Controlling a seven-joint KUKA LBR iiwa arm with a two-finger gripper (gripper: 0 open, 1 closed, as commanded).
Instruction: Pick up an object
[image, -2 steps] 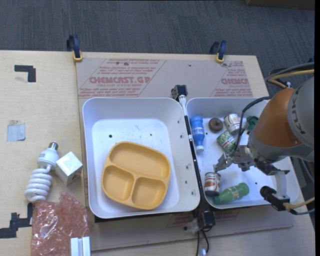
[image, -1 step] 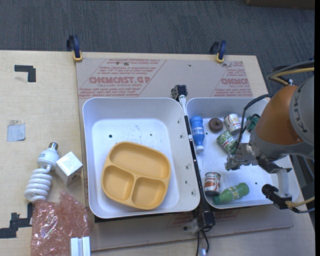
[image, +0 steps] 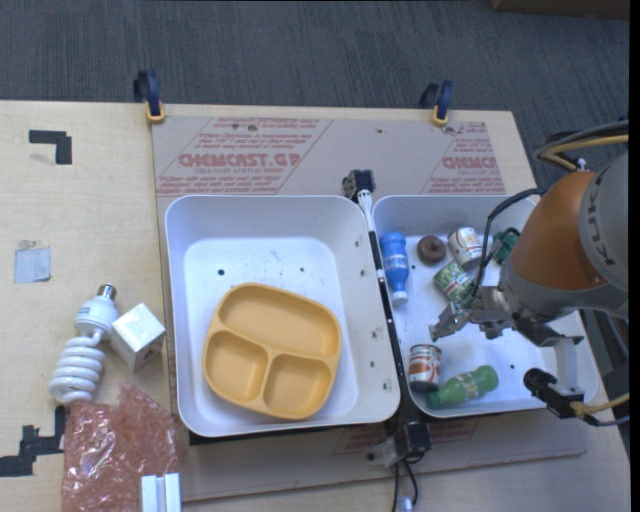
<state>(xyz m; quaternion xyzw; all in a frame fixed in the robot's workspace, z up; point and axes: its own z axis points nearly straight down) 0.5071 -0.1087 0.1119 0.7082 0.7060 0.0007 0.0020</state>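
The green bottle (image: 463, 386) is lying by the can (image: 424, 366) while the tool (image: 452, 322) is hanging above them, grip unclear, probably needing to drop lower.

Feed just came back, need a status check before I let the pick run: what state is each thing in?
Gripper: low in the right bin, nothing seen held.
Blue bottle: lying flat by the divider.
Green bottle: lying flat, front wall.
Small can: tipped against green bottle.
Yellow tray: flat in left bin.
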